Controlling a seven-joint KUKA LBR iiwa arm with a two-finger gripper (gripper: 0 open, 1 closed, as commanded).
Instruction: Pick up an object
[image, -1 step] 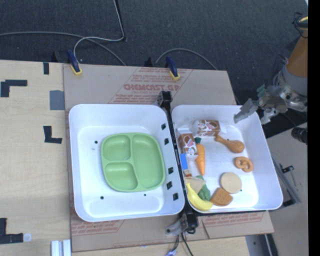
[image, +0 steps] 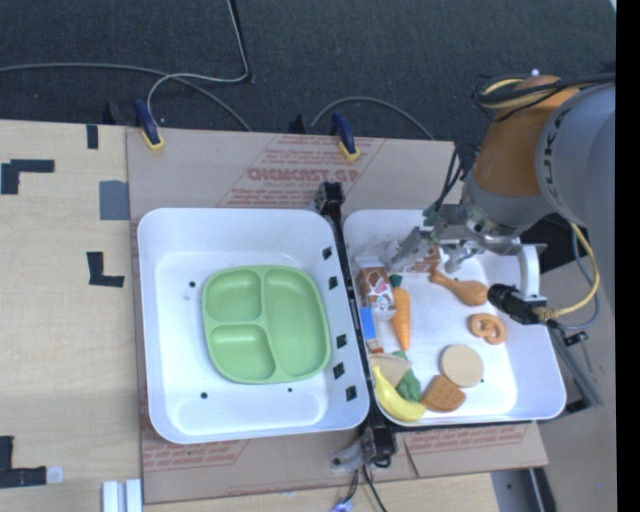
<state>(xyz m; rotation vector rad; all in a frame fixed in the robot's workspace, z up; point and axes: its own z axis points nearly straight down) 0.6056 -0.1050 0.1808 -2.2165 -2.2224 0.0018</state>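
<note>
My gripper (image: 430, 254) hangs over the back part of the right bin (image: 530, 395), with its fingers spread open and nothing held between them. Just in front of it and to its right lies a brown toy drumstick (image: 463, 289). An orange carrot (image: 401, 316) and a small printed carton (image: 377, 287) lie to the gripper's front left, by the bin's left wall. Toward the front are a pretzel (image: 487, 327), a round tan biscuit (image: 462, 365), a waffle piece (image: 443, 395) and a yellow banana (image: 394, 399).
The left bin (image: 165, 250) holds a green divided plate (image: 266, 324). A black divider (image: 340, 290) runs between the bins. The grey and orange arm (image: 530, 140) comes in from the upper right, with cables trailing by the right bin's edge.
</note>
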